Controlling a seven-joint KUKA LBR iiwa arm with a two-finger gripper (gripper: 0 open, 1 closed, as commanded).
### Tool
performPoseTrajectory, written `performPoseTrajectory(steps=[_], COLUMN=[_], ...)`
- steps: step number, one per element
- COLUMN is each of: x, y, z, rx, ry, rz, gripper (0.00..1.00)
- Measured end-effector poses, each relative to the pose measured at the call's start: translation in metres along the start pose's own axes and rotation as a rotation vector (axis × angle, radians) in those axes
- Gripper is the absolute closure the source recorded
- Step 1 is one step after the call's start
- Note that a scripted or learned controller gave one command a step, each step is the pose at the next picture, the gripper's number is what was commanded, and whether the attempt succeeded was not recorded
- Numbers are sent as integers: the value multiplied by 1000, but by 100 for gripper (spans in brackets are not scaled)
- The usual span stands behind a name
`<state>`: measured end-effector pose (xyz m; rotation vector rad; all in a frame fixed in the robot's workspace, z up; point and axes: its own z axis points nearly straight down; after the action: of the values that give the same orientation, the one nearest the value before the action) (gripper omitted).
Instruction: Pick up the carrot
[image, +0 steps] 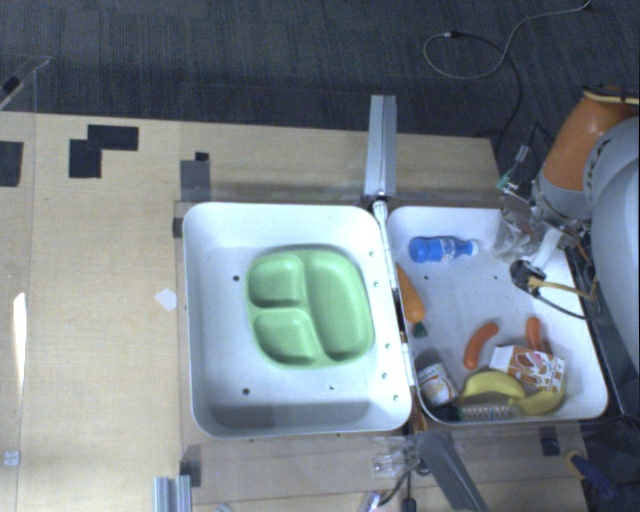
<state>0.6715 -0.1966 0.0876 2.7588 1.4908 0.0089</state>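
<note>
The carrot (409, 294) is a slim orange piece with a dark green end. It lies along the left wall of the right bin (455, 222), pointing toward the front. My gripper (521, 238) hovers over the bin's far right corner, well to the right of the carrot and just right of a blue bottle (441, 248). Nothing shows in its grasp.
The left bin (205, 330) holds a green divided plate (308, 305). At the front of the right bin lie two small sausages (480, 344), a banana (500, 386), a printed carton (533, 368), a small can (435, 382) and a dark brush (487, 410). A metal post (381, 150) stands behind the bins.
</note>
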Motion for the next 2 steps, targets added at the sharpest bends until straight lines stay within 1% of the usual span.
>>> performPoseTrajectory(steps=[1,2], x=[10,-3], y=[-7,-4], z=[1,0], rx=[3,1], ry=[0,0], rz=[-201,51], gripper=[100,100])
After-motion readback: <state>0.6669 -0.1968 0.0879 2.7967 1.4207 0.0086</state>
